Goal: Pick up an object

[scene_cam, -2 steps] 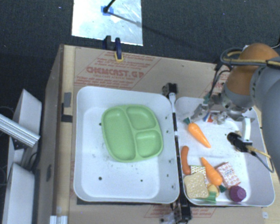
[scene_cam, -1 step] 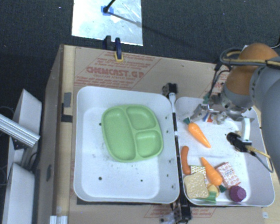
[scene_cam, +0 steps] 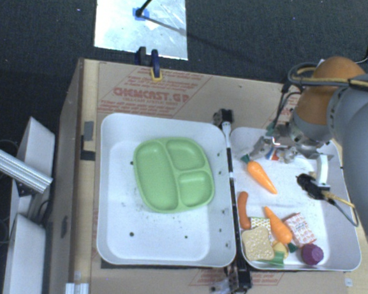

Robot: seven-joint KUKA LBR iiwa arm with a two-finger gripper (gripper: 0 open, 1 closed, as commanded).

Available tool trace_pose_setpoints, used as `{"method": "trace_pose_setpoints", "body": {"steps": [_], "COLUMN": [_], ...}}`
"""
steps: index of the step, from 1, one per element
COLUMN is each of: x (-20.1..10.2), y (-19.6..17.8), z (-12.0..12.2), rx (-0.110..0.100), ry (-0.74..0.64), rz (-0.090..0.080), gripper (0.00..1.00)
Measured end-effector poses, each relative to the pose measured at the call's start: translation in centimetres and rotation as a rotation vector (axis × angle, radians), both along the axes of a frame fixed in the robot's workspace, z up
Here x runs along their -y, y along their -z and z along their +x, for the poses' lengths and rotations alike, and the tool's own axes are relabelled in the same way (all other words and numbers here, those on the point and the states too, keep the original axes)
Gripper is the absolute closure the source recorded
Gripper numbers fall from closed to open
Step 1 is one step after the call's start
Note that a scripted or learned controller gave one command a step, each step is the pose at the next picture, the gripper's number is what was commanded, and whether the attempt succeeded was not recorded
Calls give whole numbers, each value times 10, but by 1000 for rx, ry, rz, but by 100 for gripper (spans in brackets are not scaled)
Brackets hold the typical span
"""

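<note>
Grey arm's metal hand low at the right white bin's far end, just above an orange plastic carrot; finger state impossible to tell. Green divided plate in the left bin

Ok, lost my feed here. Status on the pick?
End effector low over right bin, far end. Nearest carrot lying free just beside it. Second carrot and other toy food clustered at near end.
</note>
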State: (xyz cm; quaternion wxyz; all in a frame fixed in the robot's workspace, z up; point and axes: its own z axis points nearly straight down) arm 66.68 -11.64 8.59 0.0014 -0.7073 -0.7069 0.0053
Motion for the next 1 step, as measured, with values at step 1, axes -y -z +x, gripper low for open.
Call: {"method": "trace_pose_setpoints", "body": {"steps": [1], "x": [-6], "y": [0], "z": [0], "rx": [0], "ry": [-1], "rz": [0], "gripper": [0]}}
